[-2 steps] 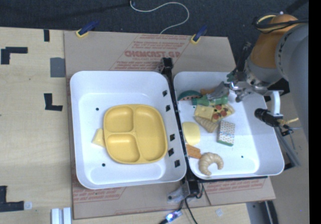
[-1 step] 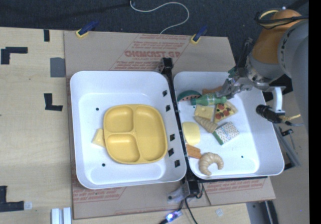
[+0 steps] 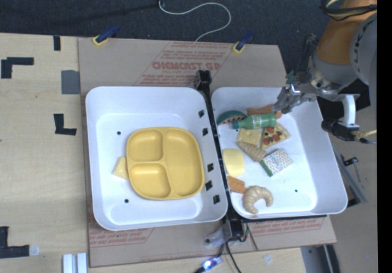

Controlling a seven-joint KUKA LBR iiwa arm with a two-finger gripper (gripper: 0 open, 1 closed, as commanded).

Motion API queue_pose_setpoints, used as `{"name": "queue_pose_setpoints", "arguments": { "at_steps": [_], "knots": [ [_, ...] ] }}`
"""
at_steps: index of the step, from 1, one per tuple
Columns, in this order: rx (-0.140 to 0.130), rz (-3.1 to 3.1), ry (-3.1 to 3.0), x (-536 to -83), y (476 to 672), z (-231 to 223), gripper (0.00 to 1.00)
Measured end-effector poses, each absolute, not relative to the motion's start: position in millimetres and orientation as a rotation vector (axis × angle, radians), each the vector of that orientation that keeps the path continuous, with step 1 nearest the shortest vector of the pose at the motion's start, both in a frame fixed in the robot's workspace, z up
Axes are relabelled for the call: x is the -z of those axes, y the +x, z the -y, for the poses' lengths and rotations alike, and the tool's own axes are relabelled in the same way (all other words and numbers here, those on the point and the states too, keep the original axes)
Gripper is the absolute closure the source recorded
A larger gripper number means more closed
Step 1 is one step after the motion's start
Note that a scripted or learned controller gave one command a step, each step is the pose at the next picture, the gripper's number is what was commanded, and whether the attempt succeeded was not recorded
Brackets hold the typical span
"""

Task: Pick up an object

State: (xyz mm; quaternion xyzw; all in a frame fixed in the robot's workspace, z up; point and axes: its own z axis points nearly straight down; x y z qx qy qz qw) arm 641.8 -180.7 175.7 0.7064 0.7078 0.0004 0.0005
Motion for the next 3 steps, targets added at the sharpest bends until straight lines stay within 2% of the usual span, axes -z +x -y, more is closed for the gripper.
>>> {"name": "queue_pose_setpoints", "arguments": {
  "at_steps": [1, 2, 3],
  "knots": [
    [-0.002, -2.223, 2.218, -226.6, 642.5, 179.9, 1.00],
    [0.003, -2.228, 2.219, -216.2, 624.6, 126.8, 1.00],
    [0.004, -2.229, 2.219, -209.8, 597.6, 80.3, 1.00]
  ]
}}
